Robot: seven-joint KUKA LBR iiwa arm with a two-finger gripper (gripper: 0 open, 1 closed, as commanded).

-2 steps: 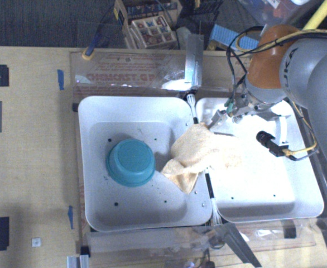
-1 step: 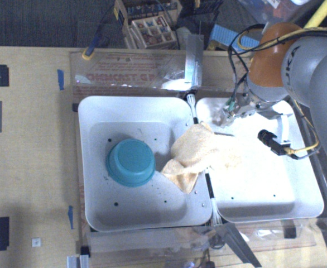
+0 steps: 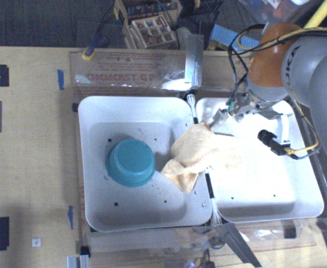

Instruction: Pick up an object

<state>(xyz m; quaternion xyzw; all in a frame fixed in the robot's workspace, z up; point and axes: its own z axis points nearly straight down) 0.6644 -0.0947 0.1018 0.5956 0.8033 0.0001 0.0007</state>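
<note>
Arm over the right bin, cloth across the divide.
The gripper (image 3: 226, 114) hung over the right bin (image 3: 275, 205), touching a corner of the cream cloth (image 3: 194, 155); I cannot tell its state. The cloth draped over both bins' shared rims. A teal bowl (image 3: 131, 162) sat upside down in the left bin (image 3: 96, 127). No writing was legible.

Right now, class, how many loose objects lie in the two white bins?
2. A teal bowl sits upside down in the left bin. A beige cloth drapes over the divider into the right bin; it could hide something small.
</note>
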